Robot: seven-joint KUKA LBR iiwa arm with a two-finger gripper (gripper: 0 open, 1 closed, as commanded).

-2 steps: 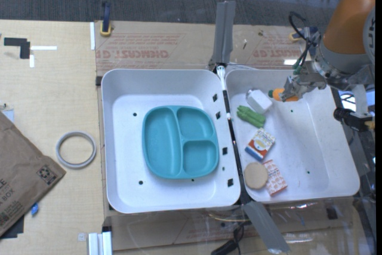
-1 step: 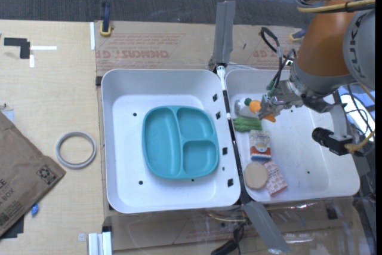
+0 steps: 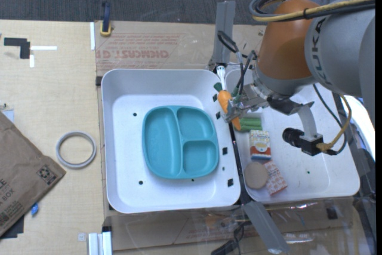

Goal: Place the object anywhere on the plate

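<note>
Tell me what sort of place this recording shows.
Probably a robotics lab bench: a KUKA arm reaches over two white bins, one holding a teal plate, with a tape roll and cardboard box alongside.

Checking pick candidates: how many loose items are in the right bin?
4, maybe more under the arm: orange carrot-like piece and green block at the bin's left edge by the gripper; small carton mid-bin; tan disc near the front.
</note>
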